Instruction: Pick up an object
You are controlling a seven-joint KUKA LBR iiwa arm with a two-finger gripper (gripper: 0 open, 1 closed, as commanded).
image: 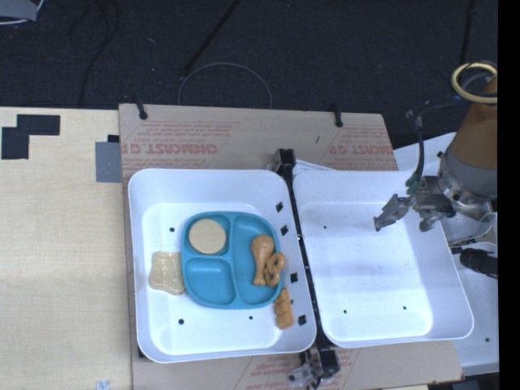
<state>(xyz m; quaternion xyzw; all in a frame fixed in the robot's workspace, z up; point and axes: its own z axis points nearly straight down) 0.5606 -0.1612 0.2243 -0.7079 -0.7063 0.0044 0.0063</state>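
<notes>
In the left bin [154, 193] lies a blue divided plate [213, 284]. A round tan disc [206, 236] sits in its upper left compartment, and a knobbly tan piece [266, 260] lies in its right compartment. A pale beige slab [166, 271] rests on the bin floor against the plate's left edge. A small orange-brown piece [283, 309] lies by the plate's lower right corner. My gripper [409, 217] hangs over the upper right part of the right bin [382, 315], far from all these objects. It is open, with nothing between its fingers.
A black divider [299, 258] runs between the two bins. The grey arm with its orange band [478, 128] comes in from the right edge. Cardboard [244, 140] lies under the bins, and cables trail on the dark floor behind.
</notes>
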